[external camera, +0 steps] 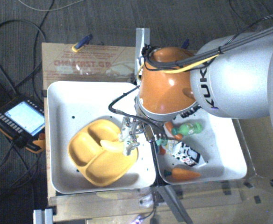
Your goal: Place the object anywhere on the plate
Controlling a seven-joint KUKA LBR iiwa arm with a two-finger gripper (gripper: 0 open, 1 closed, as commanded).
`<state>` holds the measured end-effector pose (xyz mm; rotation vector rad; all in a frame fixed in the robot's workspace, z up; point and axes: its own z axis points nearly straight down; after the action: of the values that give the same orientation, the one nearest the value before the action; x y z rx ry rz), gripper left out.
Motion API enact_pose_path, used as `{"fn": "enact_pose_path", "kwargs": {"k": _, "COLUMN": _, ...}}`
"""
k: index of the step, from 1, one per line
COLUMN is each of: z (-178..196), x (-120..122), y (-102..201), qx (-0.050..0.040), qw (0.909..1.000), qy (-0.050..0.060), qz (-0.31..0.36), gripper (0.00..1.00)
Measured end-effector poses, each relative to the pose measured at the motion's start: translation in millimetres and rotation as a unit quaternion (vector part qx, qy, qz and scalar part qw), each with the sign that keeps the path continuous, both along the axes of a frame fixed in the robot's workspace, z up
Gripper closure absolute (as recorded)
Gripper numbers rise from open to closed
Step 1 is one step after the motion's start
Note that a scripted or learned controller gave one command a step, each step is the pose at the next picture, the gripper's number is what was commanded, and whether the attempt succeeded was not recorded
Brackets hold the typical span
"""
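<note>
At your far left, a handheld pendant with a lit screen and orange trim [19, 120] lies on the dark carpeted floor [15, 45], with black cables looping around it. Next comes the left shallow white bin [80, 101], and behind it a sheet of brown cardboard with red printing [85, 64] held by a blue-handled clamp [82, 42]. In that bin sits the yellow divided plastic plate [96, 155], tilted toward the bin's front. The hand [128, 141] hangs right over the plate's right rim, fingers pointing down; a pale yellow banana-shaped object [112, 146] lies on the plate at the fingertips, but you cannot tell from here whether the fingers are closed on it or how far apart they stand. Above the hand, the orange band [167, 85] and the grey arm [234, 73] run off to your right. Beneath them, the right white bin [225, 167] holds a green bottle [189, 128], a black-and-white spotted carton [187, 155] and an orange carrot [184, 173]. The counter's front edge [211, 190] shows below.
</note>
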<state>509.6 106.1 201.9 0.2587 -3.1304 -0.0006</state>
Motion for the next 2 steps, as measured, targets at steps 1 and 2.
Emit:
{"fn": "enact_pose_path", "kwargs": {"k": 1, "z": 0.1, "x": 0.0, "y": 0.1, "qx": 0.0004, "qw": 1.0000, "qy": 0.000, "qz": 0.000, "gripper": 0.00}}
{"fn": "enact_pose_path", "kwargs": {"k": 2, "z": 8.8, "x": 0.6, "y": 0.5, "qx": 0.0009, "qw": 1.0000, "qy": 0.000, "qz": -0.001, "gripper": 1.00}}
